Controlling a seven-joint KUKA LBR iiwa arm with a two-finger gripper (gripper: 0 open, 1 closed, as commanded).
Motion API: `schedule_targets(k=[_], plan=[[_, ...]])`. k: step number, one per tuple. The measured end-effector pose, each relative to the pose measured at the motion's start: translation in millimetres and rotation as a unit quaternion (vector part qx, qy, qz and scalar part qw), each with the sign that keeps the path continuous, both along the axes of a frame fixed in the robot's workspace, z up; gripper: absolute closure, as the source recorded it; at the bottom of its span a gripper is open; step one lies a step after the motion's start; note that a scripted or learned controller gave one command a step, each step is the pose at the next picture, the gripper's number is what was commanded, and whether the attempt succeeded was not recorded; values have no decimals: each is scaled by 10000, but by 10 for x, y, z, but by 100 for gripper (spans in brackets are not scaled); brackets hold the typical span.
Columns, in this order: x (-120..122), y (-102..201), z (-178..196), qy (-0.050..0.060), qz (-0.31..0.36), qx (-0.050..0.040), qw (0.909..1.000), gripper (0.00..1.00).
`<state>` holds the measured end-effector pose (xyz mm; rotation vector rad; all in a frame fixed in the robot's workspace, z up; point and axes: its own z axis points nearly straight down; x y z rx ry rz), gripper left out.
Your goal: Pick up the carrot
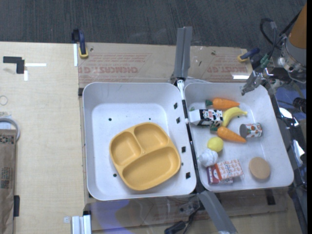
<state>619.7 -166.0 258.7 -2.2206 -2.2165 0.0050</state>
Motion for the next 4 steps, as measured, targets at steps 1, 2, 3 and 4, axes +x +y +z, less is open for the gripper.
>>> schedule_targets(k=[1,2,3,4], plan=[[6,-8,57,26,1,0,10000,100],[7,-7,57,25,1,-1,10000,0],[169,59,-1272,-4,138,-2,9999,0],[317,-239,-1531,-9,108,-3,9999,0]])
